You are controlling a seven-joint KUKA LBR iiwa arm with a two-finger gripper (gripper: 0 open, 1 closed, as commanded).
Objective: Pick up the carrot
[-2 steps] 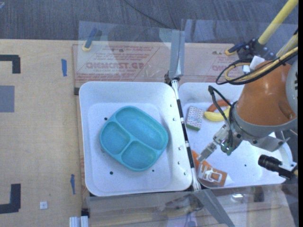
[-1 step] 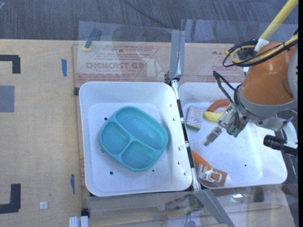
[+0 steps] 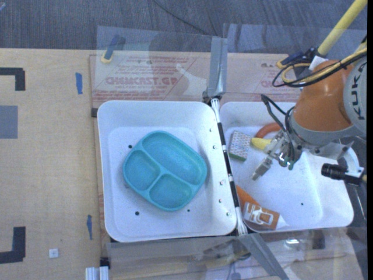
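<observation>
Gripper (image 3: 269, 159) hangs over the right bin (image 3: 303, 206), fingers pointing down-left toward the bin floor. Fingers (image 3: 262, 168) look close together w/ nothing between them, though motion blur and glare make that uncertain. Just above-left of the gripper, an orange curved thing, prob. the carrot (image 3: 266, 129), lies near the bin's back wall, partly hidden behind the arm's wrist (image 3: 317, 112); only one end shows. A yellow piece (image 3: 260, 144) sits just beside the gripper, and a small speckled green-white block, maybe a sponge (image 3: 238, 145), lies left of that. An orange-and-white packet (image 3: 259, 213) rests at the bin's front-left corner. Left bin (image 3: 116, 133) holds a teal divided plate (image 3: 165, 169), well apart from the action. Judging by pose, the gripper sits low and near the carrot but isn't on it yet.
</observation>
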